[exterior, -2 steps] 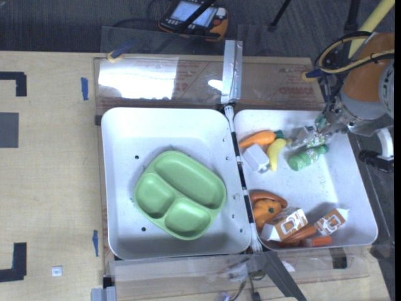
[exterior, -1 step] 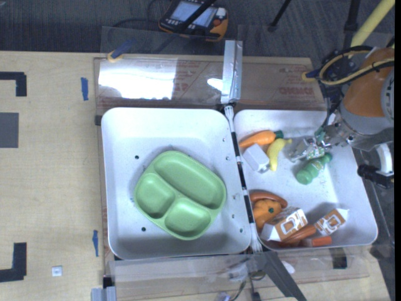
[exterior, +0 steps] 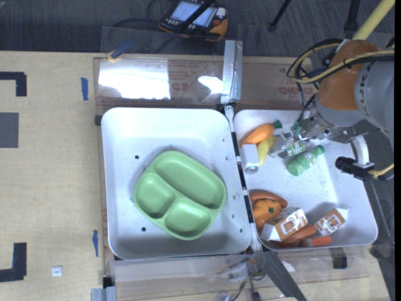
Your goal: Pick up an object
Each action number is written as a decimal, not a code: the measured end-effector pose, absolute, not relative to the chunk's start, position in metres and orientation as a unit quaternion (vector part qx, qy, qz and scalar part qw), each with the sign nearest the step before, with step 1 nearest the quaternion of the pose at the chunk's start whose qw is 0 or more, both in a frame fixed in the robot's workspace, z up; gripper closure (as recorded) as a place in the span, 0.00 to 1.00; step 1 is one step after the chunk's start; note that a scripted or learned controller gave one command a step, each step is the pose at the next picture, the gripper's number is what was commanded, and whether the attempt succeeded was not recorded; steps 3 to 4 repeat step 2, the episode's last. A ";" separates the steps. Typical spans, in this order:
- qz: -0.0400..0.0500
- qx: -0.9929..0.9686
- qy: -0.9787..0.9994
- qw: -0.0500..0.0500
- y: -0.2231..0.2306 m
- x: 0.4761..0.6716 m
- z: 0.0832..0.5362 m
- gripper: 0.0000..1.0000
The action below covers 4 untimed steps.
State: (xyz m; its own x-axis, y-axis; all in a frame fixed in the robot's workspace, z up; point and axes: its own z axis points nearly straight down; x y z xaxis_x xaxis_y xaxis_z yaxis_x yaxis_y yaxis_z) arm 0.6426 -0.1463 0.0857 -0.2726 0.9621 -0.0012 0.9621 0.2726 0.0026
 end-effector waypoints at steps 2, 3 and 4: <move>0.001 0.569 0.823 0.002 -0.063 0.631 0.185 1.00; 0.001 0.569 0.823 0.002 -0.063 0.631 0.185 1.00; 0.001 0.569 0.823 0.002 -0.063 0.631 0.185 1.00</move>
